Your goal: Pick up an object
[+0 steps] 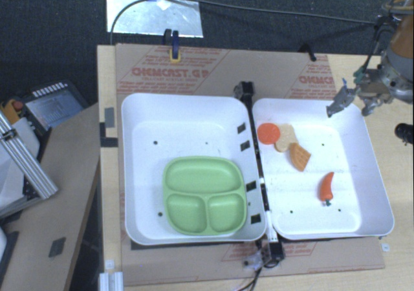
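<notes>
We're looking down on two shallow white bins side by side on a cardboard-covered bench (213,63). The left white bin (139,154) holds a pale green plastic tray (204,194) with three compartments, sitting toward the near right of that bin, close to the black-clipped seam where the two bins meet.

Over in the right white bin (369,173) we have four small pieces. A round orange-red disc (268,132) lies at the far left of the bin, touching a pale beige rounded piece (284,138) just to its right. Just near of those, a tan waffle-textured wedge (299,156) rests against the beige piece, its long axis slanting from far left to near right. Set apart from that cluster, toward the near right, lies a red-orange chilli pepper toy (326,187); its long axis runs mostly near to far, the dark stem end pointing near and the tip tilted slightly right at the far end. Open bin floor surrounds it, nothing crowding it.

The grey arm's two-finger gripper (350,101) hangs above the far right corner of the right bin, well apart from every piece. We see its two fingers spread, with nothing between them.
</notes>
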`<state>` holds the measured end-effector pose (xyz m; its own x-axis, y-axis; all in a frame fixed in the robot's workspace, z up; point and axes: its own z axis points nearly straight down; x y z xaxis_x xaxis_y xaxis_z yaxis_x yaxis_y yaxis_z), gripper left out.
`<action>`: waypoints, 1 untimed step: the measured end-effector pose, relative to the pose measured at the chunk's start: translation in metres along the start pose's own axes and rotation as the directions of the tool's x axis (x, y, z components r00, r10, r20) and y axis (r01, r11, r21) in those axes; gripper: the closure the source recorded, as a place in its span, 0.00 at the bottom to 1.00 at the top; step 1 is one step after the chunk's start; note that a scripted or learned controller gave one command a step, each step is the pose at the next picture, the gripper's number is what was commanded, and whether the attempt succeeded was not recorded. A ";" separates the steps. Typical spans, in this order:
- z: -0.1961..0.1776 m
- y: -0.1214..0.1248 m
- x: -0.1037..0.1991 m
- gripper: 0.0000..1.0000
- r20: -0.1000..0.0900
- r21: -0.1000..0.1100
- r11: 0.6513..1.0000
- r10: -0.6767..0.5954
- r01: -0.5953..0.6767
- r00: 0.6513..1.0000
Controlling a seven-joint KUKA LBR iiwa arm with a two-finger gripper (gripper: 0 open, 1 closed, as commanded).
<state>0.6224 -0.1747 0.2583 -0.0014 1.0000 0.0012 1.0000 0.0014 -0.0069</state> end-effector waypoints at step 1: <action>-0.005 0.002 0.000 0.00 0.002 -0.009 1.000 -0.002 0.002 1.000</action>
<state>0.6242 -0.1744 0.2633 -0.0032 1.0000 -0.0006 1.0000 0.0032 0.0019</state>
